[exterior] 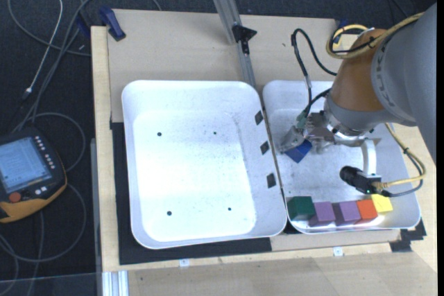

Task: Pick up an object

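Your gripper (295, 143) sits over the blue block (298, 152); its grip I cannot tell, so confirm it before you lift

Two bins (191, 97) sat side by side on the surface (180, 45); a row of blocks (340, 210) lined the right bin's (277, 97) 6 o'clock edge.

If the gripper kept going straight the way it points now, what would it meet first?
Most likely the blue block: the gripper points down and toward the left side of the right bin, with the block right at its tips. Depth is unclear from this one view, so contact cannot be confirmed.
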`<state>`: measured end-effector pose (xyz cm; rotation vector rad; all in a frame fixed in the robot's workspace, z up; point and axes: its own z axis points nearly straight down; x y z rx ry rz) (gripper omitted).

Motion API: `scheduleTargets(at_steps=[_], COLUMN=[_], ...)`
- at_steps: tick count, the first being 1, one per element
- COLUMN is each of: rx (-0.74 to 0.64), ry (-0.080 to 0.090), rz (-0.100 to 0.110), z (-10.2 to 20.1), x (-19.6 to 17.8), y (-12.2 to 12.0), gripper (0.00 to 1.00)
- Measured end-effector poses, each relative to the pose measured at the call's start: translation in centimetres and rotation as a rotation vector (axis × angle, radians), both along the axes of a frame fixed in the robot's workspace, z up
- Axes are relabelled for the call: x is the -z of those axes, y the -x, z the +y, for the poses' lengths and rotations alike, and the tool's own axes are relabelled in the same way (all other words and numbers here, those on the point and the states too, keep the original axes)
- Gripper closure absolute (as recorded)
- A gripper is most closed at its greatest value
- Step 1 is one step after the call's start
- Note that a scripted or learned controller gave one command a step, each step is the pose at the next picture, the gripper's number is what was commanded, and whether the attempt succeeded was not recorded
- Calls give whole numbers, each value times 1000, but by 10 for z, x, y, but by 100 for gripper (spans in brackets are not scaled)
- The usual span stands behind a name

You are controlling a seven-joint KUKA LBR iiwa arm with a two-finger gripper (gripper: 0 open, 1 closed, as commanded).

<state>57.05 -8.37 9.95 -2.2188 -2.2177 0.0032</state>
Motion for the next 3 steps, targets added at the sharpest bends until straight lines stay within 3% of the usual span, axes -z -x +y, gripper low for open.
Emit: scheduleTargets(at_steps=[1, 2, 3], rx=[-2, -10, -10], ry=[0, -1, -3], rz=[-2, -13, 1], z=[1, 88, 164], x=[-11, -105, -100], y=[-1, -4, 30], gripper=[100, 100, 100])
